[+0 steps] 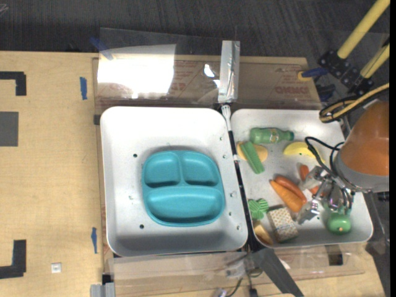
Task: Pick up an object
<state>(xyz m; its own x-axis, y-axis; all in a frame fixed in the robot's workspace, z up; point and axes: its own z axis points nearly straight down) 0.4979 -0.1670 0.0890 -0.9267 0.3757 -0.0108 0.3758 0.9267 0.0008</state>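
Camera view: two shallow white plastic bins sat side by side. The left bin (117,135) held a teal three-compartment plastic tray (182,186), roughly centred. The right bin (365,228) held small toys: a green plastic bottle with yellow cap (271,135) near the back, a yellow banana-shaped piece (297,149) beside it, an orange carrot-shaped toy (288,191) mid-bin, a tan checkered block (283,223) near the front edge, and a green apple-shaped toy (338,222) at front right. The arm's orange band (369,144) came in from the right; the metal gripper (326,193) was low in the right bin between carrot and apple, fingers cluttered, cannot tell open or closed.
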